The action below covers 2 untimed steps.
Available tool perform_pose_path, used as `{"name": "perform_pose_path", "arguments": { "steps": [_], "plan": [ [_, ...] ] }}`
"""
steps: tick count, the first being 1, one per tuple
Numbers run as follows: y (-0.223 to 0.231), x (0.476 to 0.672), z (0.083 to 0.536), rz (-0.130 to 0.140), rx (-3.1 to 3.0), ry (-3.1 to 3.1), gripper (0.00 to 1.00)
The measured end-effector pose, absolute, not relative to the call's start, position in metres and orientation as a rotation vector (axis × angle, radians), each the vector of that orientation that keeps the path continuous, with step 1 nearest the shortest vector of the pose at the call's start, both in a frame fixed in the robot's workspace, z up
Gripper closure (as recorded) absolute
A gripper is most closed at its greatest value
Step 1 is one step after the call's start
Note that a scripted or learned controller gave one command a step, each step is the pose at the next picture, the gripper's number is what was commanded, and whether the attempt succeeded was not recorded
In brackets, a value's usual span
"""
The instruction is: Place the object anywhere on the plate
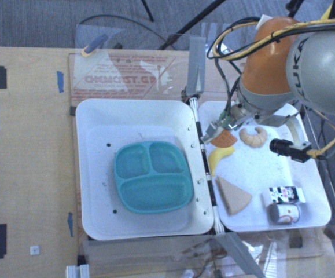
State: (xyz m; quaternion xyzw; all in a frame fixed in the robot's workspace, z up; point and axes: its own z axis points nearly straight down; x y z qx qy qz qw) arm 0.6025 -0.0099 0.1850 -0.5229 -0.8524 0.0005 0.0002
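Your gripper [222,127] sits low over the orange piece [224,139], at the right bin's [315,213] wall nearest the teal plate [153,176]; I cannot tell whether anything is clamped. From the plate, that piece lies just past the shared bin walls, so the carry runs straight across toward it.

The wrist hides the hand [220,127] and part of the orange food piece [225,139].
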Motion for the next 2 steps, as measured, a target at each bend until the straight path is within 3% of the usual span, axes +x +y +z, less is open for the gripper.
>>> {"name": "perform_pose_path", "arguments": {
  "steps": [1,2],
  "plan": [
    [0.0454,0.5619,0.1850,-0.001,-1.119,-2.935,1.00],
    [0.0449,0.5620,0.1850,-0.001,-1.120,-2.935,0.00]
  ]
}}
